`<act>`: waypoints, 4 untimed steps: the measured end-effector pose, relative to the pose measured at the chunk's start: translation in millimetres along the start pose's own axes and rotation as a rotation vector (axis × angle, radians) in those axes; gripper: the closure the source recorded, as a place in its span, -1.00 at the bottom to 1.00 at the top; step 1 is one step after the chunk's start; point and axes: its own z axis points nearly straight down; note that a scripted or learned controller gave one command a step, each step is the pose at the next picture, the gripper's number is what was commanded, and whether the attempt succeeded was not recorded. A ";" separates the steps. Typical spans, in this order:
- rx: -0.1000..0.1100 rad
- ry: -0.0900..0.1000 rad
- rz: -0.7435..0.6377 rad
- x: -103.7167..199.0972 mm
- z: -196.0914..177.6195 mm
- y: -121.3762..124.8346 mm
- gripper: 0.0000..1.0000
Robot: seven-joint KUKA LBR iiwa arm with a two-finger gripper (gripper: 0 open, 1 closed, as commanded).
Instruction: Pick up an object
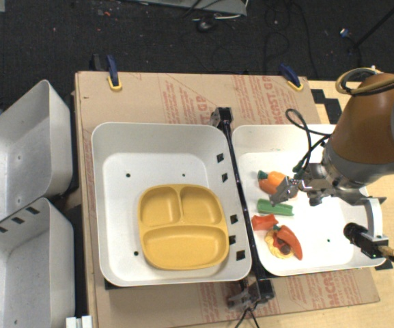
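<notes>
In the right bin (333, 251) lie several toy foods. An orange piece with a green top (272, 180) is near the bin's left wall. Below it are a flat green piece (276, 209), a red piece (264, 221) and a red chili on a yellowish piece (285, 241). My gripper (283, 191) reaches in from the right, low over the bin. Its tip is just right of the orange piece and just above the green piece. I see nothing clearly held in it.
The left bin (115, 149) holds a yellow divided plate (182, 226). A black divider (236, 197) runs between the two bins. The arm's orange band (367, 121) and cables hang over the right bin's right half. Grey trays (19, 156) stand off the bench at left.
</notes>
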 end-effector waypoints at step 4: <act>-0.010 -0.002 -0.004 -3.0 31.2 1.9 1.00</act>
